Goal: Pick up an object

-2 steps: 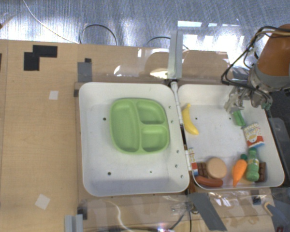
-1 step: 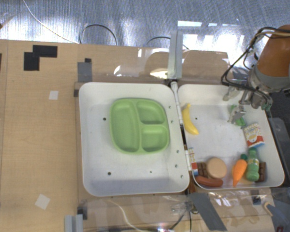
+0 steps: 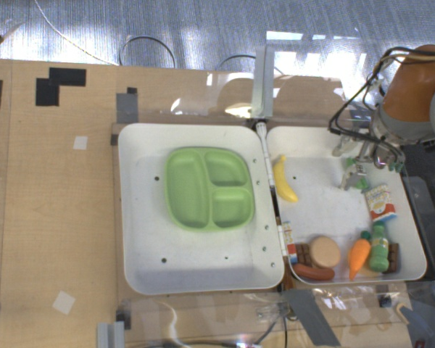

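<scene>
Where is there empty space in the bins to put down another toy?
Bare floor rings the green plate in the left bin, widest in front. In the right bin, there is bare room between the banana and the carton. Its front is crowded: hot dog, bun, carrot, green bottle.

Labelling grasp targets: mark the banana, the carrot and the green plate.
banana [image 3: 284,180], camera view, middle of its curved body.
carrot [image 3: 358,256], camera view, orange body.
green plate [image 3: 185,194], camera view, large left compartment.
</scene>
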Motion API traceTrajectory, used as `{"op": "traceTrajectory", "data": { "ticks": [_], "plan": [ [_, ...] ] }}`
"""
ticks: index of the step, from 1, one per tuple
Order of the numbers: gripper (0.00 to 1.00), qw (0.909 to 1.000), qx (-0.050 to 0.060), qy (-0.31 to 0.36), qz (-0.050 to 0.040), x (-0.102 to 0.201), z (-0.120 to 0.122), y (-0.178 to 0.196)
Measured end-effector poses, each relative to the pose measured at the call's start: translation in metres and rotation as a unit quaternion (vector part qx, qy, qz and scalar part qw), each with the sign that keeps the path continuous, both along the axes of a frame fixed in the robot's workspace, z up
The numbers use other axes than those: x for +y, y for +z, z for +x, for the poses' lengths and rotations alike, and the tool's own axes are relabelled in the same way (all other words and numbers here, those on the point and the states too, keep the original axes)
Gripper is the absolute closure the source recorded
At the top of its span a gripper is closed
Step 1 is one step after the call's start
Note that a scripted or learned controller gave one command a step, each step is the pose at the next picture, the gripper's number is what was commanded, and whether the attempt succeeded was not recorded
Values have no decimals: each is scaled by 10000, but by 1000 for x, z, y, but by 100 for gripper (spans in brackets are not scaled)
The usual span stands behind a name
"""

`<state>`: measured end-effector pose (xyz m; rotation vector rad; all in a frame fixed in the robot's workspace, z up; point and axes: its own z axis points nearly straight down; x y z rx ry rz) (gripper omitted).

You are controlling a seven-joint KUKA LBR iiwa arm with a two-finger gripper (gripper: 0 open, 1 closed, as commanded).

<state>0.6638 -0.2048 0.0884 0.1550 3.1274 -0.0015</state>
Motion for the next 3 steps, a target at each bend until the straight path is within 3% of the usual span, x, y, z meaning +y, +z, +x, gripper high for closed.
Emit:
{"op": "traceTrajectory", "data": {
  "ticks": [1, 2, 3],
  "plan": [
    [100, 10000, -71, 19, -16, 1, 4, 16],
    [0, 10000, -49, 22, -11, 1, 3, 15],
    [0, 9997, 5, -238, 5, -1, -1, 0]
  ]
}}
